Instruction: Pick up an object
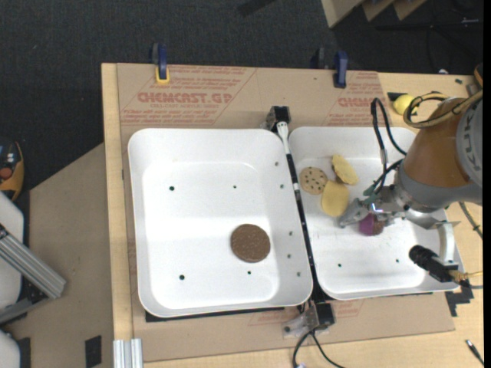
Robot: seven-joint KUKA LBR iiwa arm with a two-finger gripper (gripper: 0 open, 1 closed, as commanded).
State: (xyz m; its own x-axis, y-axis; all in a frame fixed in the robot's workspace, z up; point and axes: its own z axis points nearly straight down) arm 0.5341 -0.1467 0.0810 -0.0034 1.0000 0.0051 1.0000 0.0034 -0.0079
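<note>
Arm reaching into the right bin

The gripper sits low over a purple object, fingers closed around it. Just beside lie two yellow pieces and a speckled cookie; a brown disc rests in the left bin.

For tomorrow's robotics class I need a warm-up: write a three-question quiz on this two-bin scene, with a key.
1. True or false: the brown disc lies in the left bin.
2. How many yellow pieces lie in the right bin?
3. Which thing sits nearest the tool: A) the speckled cookie, B) the purple object, C) the brown disc?

Key: 1 true. 2 two. 3 B.
</note>
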